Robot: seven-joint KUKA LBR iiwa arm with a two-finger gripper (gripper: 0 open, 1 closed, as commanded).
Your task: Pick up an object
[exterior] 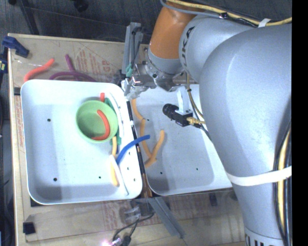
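Observation:
My gripper point(133, 85) hangs at the far end of the rim shared by the two bins, under the orange wrist band. Just below it, an orange strip point(137, 111) lies along the left wall of the right bin point(195, 176). A second orange strip point(155, 147) lies nearer the middle of that bin. A blue strip point(131, 148) is draped across the shared rim. In the left bin point(46, 158), a green bowl point(92, 118) holds a red curved piece point(106, 126). Yellow strips point(114, 172) lie by that bin's right wall.
The big grey arm covers the right side of the right bin. A black fitting point(175, 114) on the arm hangs over that bin. On the bench behind the left bin lie a red tool point(38, 69) and a purple cable point(74, 76).

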